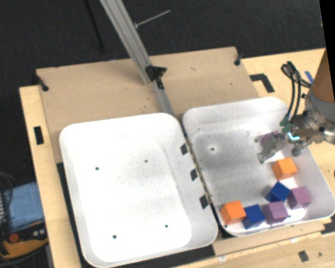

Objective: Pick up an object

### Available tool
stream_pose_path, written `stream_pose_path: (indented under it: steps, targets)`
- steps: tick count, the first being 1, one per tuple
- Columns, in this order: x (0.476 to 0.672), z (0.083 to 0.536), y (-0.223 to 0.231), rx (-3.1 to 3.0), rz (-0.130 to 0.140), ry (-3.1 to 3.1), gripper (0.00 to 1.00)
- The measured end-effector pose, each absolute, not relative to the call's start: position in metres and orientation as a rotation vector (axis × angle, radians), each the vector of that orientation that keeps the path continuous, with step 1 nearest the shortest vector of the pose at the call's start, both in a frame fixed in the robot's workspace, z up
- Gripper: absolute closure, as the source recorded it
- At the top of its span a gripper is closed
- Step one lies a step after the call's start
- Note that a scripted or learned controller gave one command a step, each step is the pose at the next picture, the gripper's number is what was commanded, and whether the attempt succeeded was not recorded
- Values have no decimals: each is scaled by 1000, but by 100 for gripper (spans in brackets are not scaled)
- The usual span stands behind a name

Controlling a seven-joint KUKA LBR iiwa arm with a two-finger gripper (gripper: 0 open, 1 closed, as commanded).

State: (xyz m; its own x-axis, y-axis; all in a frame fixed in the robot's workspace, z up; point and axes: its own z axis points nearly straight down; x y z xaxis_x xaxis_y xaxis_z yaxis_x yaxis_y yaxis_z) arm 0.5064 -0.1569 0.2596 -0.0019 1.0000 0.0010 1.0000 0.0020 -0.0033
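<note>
Gripper (275,146) low in right bin (234,119), just above orange block (284,168); jaws' state unclear. 6 blocks cluster near front wall. Risk: jaws straddle nothing, or nudge block aside.

No legible text anywhere for you to log. The blue device (24,206) at the bench's left edge carries no readable label at this resolution. The blocks (274,211), both white bins (122,128) and the bench (139,71) bear no markings or numbers.
</note>
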Motion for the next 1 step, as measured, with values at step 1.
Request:
stream_pose_path:
  steps: [1]
  targets:
    - [507,262,-157,-2222,-2,-2223,0]
